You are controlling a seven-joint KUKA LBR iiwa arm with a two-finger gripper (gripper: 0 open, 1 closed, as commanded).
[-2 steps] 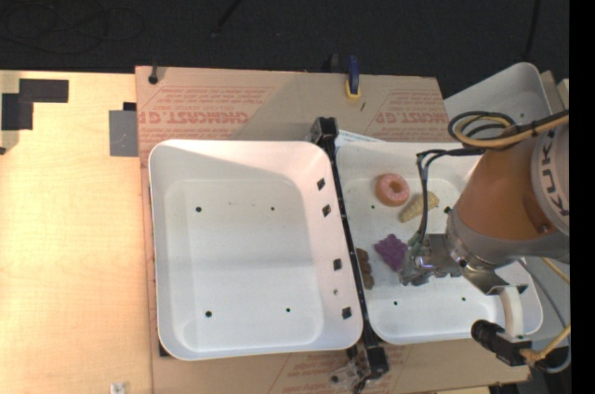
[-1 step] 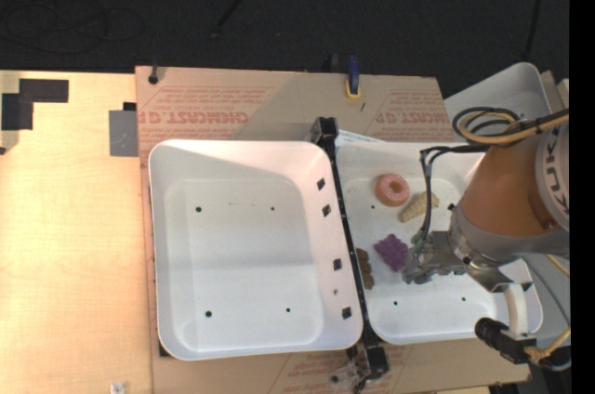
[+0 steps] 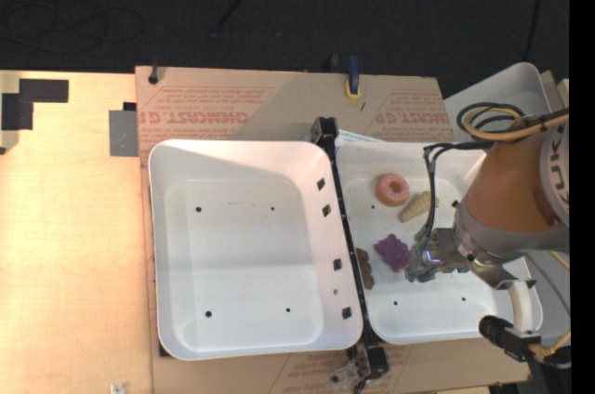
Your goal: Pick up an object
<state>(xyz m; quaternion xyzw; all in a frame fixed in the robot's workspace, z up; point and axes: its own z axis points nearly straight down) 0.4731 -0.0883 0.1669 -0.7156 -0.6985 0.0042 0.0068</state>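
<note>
The arm (image 3: 509, 197) comes in from the right edge of the frame, its orange band sitting broad across the right side of the right-hand bin (image 3: 409, 322), with the grey wrist below it bent down and toward the left. The claw (image 3: 426, 264) hangs low over the middle of that bin, pointing down toward its floor. How it stands, apart or together, I cannot tell.

Just left of the claw lies a purple knobbly object (image 3: 392, 251), close to touching it or touching; the view does not settle which. Above it, toward the upper part of the bin, sits a pink ring (image 3: 391, 189), and a pale yellow piece (image 3: 416, 206) lies just to the ring's lower right. A small brown object (image 3: 364, 268) rests against the bin's left wall, near the divide. The left-hand bin (image 3: 167, 243) fills the centre of the frame on the worktop (image 3: 65, 243).
</note>
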